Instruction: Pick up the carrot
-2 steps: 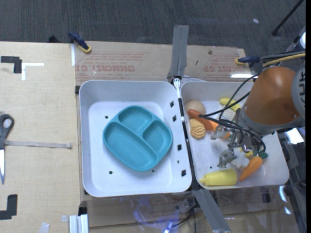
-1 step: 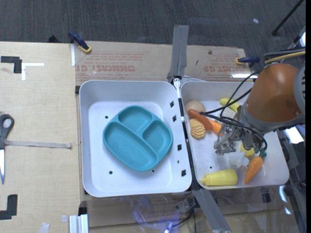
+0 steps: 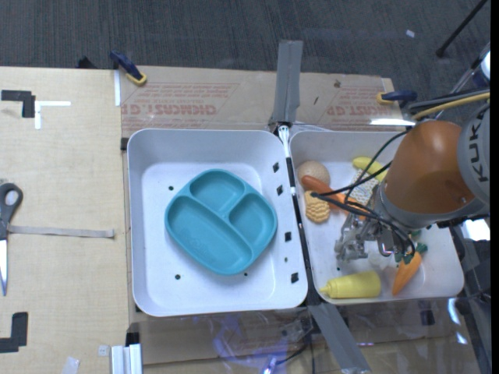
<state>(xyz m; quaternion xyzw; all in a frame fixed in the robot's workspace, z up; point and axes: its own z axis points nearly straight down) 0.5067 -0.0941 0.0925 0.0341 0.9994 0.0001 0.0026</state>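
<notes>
Right white bin [image 3: 327, 142] holds carrot [image 3: 407, 271] beside pincer [image 3: 355, 244], whose grip state is unclear.

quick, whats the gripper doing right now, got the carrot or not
Gripper: low in the right bin, nothing visible between its fingers; open or shut cannot be told. The carrot lies on the bin floor to its right, not held.

Right bin [image 3: 448, 287] crowded: carrot [image 3: 407, 273] hemmed by mustard bottle [image 3: 353, 286], bin wall; centre floor open.
</notes>
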